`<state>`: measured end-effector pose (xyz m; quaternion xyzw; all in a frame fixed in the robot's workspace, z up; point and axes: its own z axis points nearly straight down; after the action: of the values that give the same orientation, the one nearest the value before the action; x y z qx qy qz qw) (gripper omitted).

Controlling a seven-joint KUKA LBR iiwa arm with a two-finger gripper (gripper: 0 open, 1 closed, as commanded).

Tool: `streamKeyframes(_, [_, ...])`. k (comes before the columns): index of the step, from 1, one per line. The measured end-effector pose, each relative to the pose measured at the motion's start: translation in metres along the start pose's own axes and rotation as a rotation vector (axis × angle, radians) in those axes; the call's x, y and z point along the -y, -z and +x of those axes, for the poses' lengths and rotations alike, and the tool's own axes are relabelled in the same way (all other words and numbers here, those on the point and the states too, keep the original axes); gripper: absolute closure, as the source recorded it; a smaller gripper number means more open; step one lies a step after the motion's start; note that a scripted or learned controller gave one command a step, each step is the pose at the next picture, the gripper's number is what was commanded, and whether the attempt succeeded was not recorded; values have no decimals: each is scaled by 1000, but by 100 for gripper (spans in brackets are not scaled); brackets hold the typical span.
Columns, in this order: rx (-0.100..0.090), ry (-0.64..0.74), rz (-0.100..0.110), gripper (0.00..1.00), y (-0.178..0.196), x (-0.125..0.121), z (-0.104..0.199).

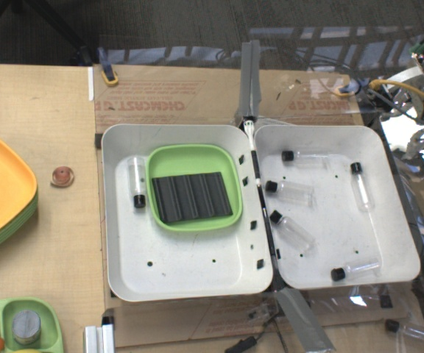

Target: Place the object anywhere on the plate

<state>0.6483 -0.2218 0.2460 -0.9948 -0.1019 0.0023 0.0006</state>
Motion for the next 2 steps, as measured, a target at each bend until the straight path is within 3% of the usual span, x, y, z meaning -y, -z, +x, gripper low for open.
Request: streamKeyframes(2, [-1, 0, -1, 0, 1, 0, 3])
